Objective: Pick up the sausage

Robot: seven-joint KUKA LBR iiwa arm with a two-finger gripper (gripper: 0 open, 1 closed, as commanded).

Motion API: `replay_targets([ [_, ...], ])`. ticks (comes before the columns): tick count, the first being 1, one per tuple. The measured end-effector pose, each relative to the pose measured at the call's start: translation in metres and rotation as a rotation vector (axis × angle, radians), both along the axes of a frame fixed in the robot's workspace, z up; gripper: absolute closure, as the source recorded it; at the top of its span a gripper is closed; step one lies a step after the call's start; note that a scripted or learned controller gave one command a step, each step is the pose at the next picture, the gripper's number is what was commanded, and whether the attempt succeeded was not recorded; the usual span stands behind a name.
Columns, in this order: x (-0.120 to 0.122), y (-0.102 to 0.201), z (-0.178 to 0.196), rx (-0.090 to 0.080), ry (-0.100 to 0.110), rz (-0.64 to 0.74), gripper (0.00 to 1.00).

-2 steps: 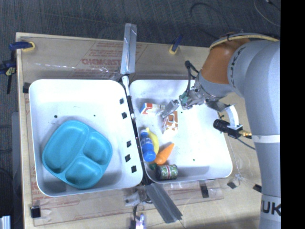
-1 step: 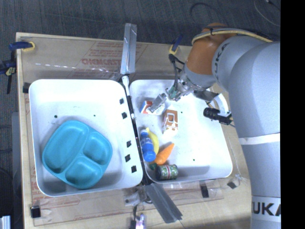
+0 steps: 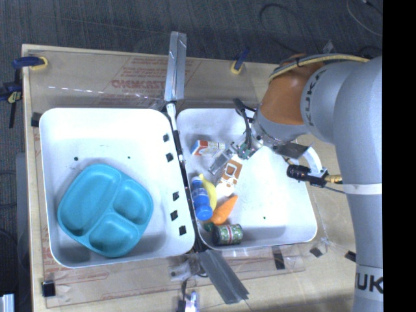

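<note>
My gripper (image 3: 224, 166) reaches down into the middle of the right bin (image 3: 286, 213), pointing to the lower left. A small brown and white piece, which I take for the sausage (image 3: 233, 173), lies right under its tip, partly covered by it. Whether the piece is touched or held I cannot make out. The grey arm with its orange band (image 3: 286, 99) comes in from the upper right over the bin's far corner.
Along the right bin's left side lie a red and white packet (image 3: 204, 147), a yellow banana (image 3: 210, 190), a blue bottle (image 3: 201, 201), an orange carrot (image 3: 225, 210) and a green can (image 3: 228, 234). A teal divided plate (image 3: 104, 208) sits in the left bin (image 3: 97, 132).
</note>
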State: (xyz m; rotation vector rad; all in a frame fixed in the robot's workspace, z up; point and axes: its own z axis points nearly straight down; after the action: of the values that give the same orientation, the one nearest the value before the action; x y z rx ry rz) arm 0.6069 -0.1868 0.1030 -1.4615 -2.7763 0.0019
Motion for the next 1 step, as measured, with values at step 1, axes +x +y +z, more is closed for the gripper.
replay_targets([
  [1,0.0392,-0.0214,0.0050,0.000,-0.003,-0.011,0.00],
])
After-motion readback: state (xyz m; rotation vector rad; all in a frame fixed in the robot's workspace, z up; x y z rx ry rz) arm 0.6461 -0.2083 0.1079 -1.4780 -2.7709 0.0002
